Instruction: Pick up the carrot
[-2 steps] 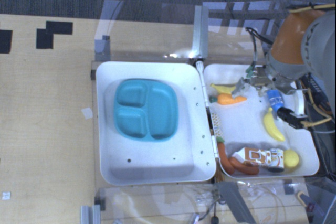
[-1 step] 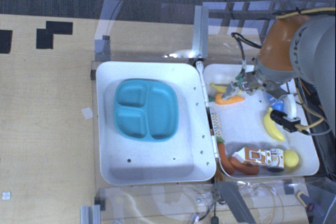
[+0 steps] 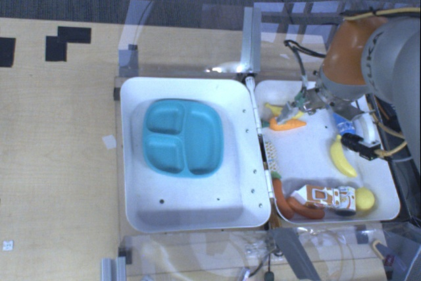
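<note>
- The carrot (image 3: 288, 125) lies in the right bin (image 3: 316, 158), up in its far left corner close to the wall shared with the left bin (image 3: 191, 207). It is a small orange wedge, smooth and likely plastic.
- The gripper (image 3: 289, 115) is right down on it, the arm (image 3: 368, 49) reaching in from the right. From here I can't tell if the tips are apart or closed, nor if the carrot is truly caught.
- My guess is the grasp step: the next move calls for a firm close on the carrot, then a straight lift clear of the wall.
- A bit of yellow (image 3: 273, 108) peeks out just beside it and could get nudged.
- Elsewhere in that bin: a curved yellow banana (image 3: 342, 158), a round lemon (image 3: 365, 199), a printed carton (image 3: 325, 195), and glossy red sausages (image 3: 293, 204) along the near edge.
- The left bin holds a blue divided plate (image 3: 183, 137), matte with rounded corners.
</note>
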Controlling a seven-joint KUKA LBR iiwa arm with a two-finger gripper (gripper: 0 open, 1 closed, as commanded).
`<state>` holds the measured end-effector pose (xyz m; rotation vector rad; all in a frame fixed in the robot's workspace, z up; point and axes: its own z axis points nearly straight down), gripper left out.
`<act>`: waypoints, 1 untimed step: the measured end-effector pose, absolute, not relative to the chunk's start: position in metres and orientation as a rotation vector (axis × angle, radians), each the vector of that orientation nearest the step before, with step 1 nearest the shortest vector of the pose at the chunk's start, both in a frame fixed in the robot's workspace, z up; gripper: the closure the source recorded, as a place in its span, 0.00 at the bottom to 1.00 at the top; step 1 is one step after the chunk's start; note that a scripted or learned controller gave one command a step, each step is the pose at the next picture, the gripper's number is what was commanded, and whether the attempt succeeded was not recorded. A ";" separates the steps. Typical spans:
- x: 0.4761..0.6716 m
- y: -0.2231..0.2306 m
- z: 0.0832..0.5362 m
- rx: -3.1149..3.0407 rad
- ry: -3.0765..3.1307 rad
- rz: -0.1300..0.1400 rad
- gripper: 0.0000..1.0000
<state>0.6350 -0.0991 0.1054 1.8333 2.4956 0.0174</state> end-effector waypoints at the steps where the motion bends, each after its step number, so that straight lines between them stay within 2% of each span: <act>1: 0.620 -0.101 0.106 1.810 2.509 0.024 0.00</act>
